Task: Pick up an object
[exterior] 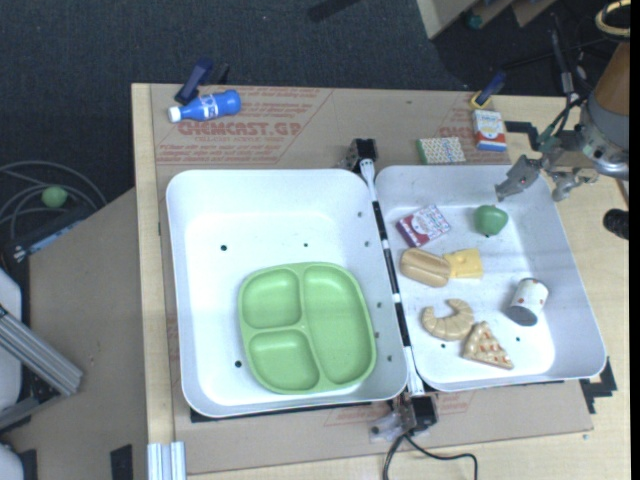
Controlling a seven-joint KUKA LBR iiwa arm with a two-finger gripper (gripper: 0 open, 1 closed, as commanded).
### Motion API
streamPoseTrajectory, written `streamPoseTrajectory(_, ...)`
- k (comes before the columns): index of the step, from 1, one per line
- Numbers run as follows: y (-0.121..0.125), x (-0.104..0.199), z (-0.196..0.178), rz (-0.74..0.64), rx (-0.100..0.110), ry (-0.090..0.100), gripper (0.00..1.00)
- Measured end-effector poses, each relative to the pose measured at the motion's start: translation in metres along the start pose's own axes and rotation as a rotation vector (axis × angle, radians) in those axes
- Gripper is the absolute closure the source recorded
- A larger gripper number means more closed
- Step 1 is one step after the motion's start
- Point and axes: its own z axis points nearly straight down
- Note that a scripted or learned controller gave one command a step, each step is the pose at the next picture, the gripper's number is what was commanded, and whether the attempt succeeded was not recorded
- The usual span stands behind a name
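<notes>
The gripper (537, 180) hangs over the far right corner of the right bin (580, 298). Its two fingers are spread wide apart and hold nothing.

Just in front of it, near the far edge of that bin, sits a small green ball (490, 219). Beside the ball, toward the bin's left edge, lies a red and white packet (424, 225). Closer to the middle are a toy hot dog bun (424, 267) and a yellow cheese block (464, 264), touching each other. Near the right edge lies a white cup (526, 301) on its side. By the near edge lie a toy croissant (447, 319) and a pizza slice (487, 347).

The left bin (200, 268) holds a green tray (303, 326) with three sections.

On the bench (300, 128) behind the bins lies a blue and white bottle (205, 105). Red writing on the bench is too faint to read for sure.
</notes>
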Motion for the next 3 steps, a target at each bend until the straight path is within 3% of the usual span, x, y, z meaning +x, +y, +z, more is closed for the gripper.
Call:
streamPoseTrajectory(1, 0.002, -0.010, 0.114, -0.005, 0.003, 0.013, 0.00)
streamPoseTrajectory(2, 0.032, -0.009, 0.115, -0.003, 0.017, 0.019, 0.00)
streamPoseTrajectory(3, 0.034, -0.013, 0.103, -0.005, 0.002, 0.005, 1.00)
